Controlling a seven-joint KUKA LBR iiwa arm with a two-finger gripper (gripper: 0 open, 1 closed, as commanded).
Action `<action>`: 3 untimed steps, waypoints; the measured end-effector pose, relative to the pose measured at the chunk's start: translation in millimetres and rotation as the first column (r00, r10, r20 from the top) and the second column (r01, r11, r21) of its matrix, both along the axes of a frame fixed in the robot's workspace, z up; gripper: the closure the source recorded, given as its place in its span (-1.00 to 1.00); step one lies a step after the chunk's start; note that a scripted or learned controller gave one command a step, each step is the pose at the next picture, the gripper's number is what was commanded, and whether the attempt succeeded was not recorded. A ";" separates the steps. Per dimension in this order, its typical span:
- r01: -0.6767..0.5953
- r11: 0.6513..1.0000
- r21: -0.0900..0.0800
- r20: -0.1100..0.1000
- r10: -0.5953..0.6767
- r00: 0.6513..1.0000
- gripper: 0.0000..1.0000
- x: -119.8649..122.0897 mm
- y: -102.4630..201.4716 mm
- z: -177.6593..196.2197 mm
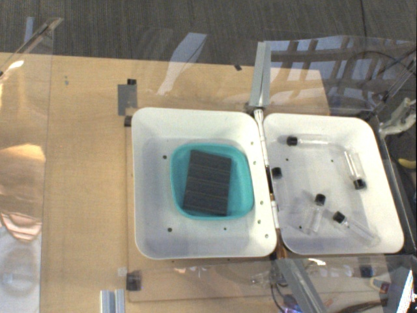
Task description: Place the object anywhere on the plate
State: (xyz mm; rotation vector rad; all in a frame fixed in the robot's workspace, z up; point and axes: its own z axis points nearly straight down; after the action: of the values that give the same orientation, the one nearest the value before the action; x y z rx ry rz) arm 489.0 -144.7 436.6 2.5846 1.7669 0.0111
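A teal square plate [242, 186] with raised edges lies in the middle of the left white bin [151, 181]. A dark grey ridged rectangular block [208, 182] rests flat on the plate, slightly tilted, covering most of the plate's centre. In the right white bin [384, 194] lie several clear vials with black caps: one near the far rim [307, 139], one at the right [352, 166], and two toward the near side [314, 217] [355, 226]. A lone black cap [276, 172] sits by the right bin's left wall.
The two bins touch along a central seam [266, 175] on a wooden bench [78, 175]. A metal post [260, 77] stands behind the seam. Cables and frame parts [391, 90] crowd the far right. A small black bracket [126, 100] sits beyond the left bin's far corner.
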 end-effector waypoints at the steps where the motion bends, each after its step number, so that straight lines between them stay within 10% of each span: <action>1: 0.136 0.991 0.001 -0.001 -0.136 0.991 -1.00 0.8 -49.3 -0.2; 3: 0.387 0.922 0.004 -0.001 -0.387 0.922 -1.00 -0.4 -52.4 -0.2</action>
State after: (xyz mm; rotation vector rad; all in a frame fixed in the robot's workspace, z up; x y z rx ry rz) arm 488.5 -197.1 436.4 2.8851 1.2232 0.0112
